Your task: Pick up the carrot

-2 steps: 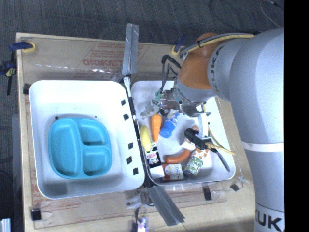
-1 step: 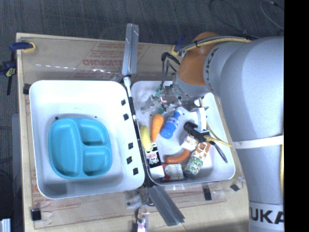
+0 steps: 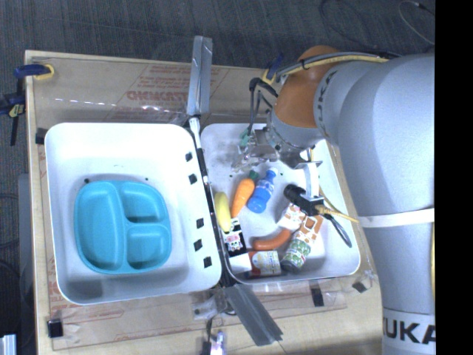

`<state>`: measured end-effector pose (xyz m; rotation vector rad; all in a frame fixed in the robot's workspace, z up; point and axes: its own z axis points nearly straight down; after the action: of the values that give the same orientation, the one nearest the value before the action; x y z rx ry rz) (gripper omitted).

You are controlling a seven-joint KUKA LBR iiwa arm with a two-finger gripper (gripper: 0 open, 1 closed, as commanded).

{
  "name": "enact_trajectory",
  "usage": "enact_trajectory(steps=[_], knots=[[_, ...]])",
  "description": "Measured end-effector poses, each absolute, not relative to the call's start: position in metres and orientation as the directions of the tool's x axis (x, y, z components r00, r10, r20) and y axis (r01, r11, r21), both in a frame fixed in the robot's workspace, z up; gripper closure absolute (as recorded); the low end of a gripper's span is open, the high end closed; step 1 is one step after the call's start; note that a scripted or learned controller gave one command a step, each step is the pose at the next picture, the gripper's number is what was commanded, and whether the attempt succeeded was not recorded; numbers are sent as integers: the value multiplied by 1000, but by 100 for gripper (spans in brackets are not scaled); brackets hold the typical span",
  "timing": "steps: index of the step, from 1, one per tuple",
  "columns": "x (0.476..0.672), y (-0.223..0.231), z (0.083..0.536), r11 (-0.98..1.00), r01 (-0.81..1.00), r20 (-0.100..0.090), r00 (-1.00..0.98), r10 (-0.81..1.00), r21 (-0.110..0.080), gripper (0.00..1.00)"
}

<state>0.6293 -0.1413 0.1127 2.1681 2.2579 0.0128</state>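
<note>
My gripper (image 3: 251, 148) hangs over the right bin (image 3: 336, 261), far end; jaw state, can't tell. Carrot (image 3: 242, 196) lies just below it, between banana (image 3: 222, 210) and blue bottle (image 3: 261, 192).

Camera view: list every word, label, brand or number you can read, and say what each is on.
"KUKA", cut off at the frame's bottom edge: on the grey arm.
Red mirrored print on the bench sheet: too blurred to read.
Labels on the small can and the little bottle in the right bin: too small to read.
</note>
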Motion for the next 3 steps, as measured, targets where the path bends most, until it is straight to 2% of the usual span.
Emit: enact_trajectory(steps=[1, 2, 3], knots=[[629, -141, 113, 41, 999, -3, -41, 999, 14, 0], [603, -163, 92, 63, 998, 1, -63, 998, -3, 0], [590, -105, 178, 115, 993, 1, -115, 993, -2, 0]])
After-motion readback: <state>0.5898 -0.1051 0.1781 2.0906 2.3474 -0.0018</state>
